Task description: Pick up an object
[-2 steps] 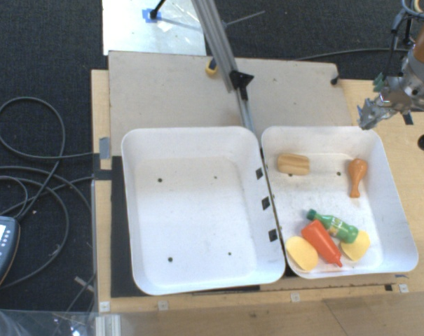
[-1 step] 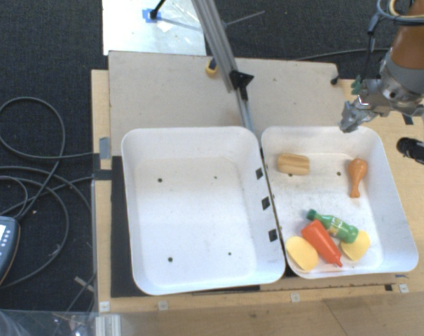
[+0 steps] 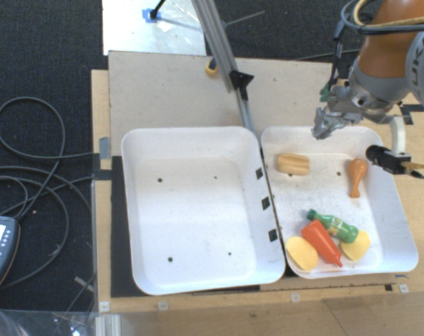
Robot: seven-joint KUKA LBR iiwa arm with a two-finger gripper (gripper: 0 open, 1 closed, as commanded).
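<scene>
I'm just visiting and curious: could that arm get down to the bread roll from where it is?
Probably yes. The tool hangs over the right bin's far edge, and the bread roll lies alone nearby, with nothing on top or close beside it.

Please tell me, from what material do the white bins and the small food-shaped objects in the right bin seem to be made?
The white bins look like thin moulded plastic, matte, with rounded corners. The carrot, green bottle, drumstick and bread roll seem smooth toy plastic with flat uniform colours; rubber is possible.
</scene>
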